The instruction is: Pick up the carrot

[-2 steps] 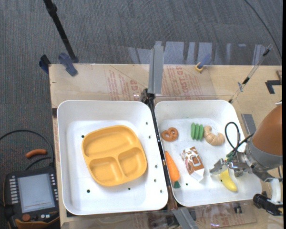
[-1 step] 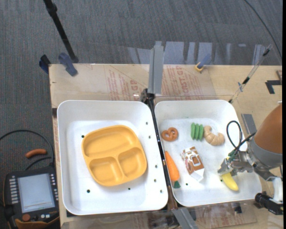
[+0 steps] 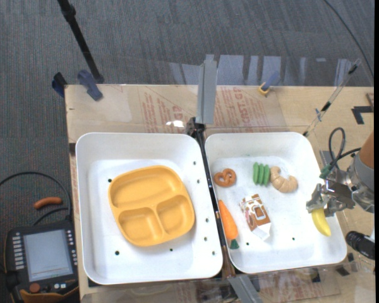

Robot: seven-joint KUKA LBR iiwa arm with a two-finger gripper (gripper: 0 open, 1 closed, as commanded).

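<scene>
The carrot (image 3: 227,221), orange with a green stub at its near end, lies along the left wall of the right bin (image 3: 265,136), close to the divider between the bins. My gripper (image 3: 321,202) hangs at that bin's right edge, far to the right of the carrot. It sits just above the top end of a yellow banana (image 3: 321,223). Whether it touches the banana is unclear.
In the right bin lie a pretzel (image 3: 225,178), green beans (image 3: 261,173), a croissant (image 3: 283,181) and a white-and-brown packet (image 3: 256,212), which is just right of the carrot. The left bin (image 3: 82,169) holds a yellow divided plate (image 3: 151,204).
</scene>
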